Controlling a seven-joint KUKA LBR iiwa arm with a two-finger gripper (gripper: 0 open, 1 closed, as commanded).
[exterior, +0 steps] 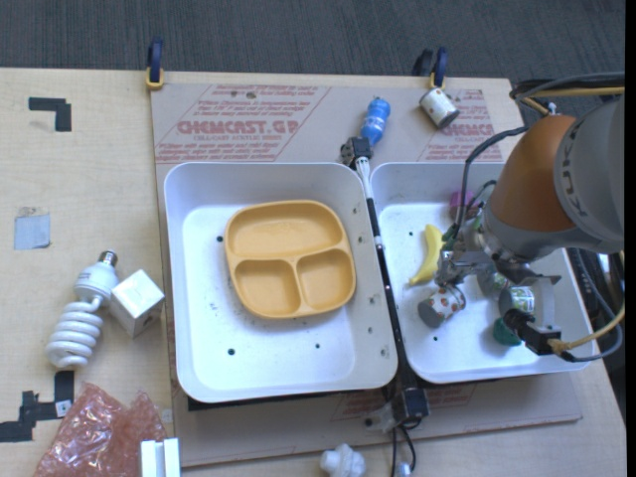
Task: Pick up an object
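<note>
The arm reaches into the right bin [417, 361] because the small things lie there. The gripper [449, 284] hangs low, just above a grey toy [437, 309], with a yellow banana [428, 254] beside it. How its grip stands cannot be told.

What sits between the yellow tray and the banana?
In the camera view, between the yellow tray and the banana lie bare white bin floor and the two bins' adjoining rims.
</note>
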